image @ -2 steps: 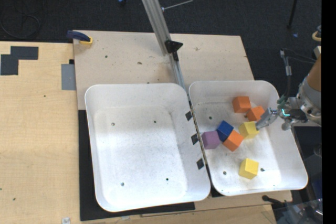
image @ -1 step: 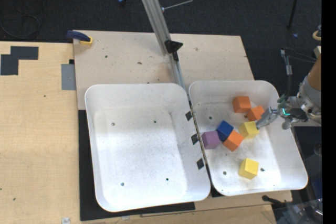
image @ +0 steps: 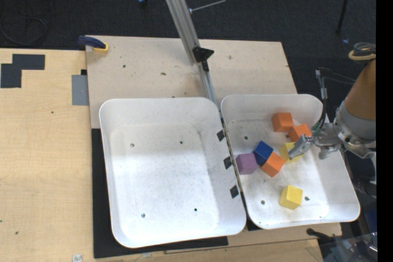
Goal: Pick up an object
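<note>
Left shallow white plastic bin (image: 123, 132): bare floor, speckled with dark marks. A slanted aluminium extrusion post (image: 181, 12) rises behind the seam between the two bins.

Right shallow white plastic bin (image: 334, 208): holds the blocks. From the left: a purple foam cube (image: 247, 162) near the dividing wall, a blue cube (image: 263, 151) just beside it, an orange cube (image: 274, 164) touching the blue one. Further back, an orange block (image: 282, 121) and a second orange block (image: 301, 131) close together. A small yellow block (image: 288, 149) sits by the gripper tip. A yellow cube (image: 291, 197) lies apart near the front.

Two-finger gripper (image: 299, 148) is low over the yellow block; cannot tell if it is spread or clamped. Grey arm wrist (image: 353, 129) enters from the right.
</note>
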Tool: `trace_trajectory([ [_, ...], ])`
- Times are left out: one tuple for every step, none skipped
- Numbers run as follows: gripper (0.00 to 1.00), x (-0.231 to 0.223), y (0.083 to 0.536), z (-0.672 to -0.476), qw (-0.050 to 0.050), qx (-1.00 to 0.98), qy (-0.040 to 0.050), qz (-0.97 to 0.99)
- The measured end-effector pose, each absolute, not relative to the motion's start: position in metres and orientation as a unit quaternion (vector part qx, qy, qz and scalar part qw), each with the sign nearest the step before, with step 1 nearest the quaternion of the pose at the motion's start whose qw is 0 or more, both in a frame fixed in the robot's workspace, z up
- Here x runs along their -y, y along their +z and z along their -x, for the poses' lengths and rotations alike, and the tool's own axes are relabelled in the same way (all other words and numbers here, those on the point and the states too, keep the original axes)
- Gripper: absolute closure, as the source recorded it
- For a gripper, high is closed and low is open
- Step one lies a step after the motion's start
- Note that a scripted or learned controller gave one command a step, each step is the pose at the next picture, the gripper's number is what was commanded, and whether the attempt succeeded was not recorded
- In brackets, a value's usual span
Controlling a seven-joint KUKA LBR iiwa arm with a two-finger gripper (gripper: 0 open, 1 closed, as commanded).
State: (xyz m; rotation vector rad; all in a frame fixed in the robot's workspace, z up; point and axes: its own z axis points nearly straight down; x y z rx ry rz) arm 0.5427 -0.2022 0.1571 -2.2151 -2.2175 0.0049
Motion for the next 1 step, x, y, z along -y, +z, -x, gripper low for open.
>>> trace_trajectory([
  [0.00, 0.1962, 0.0939, -0.5388, 0.004, 0.707, 0.0020, 0.707],
])
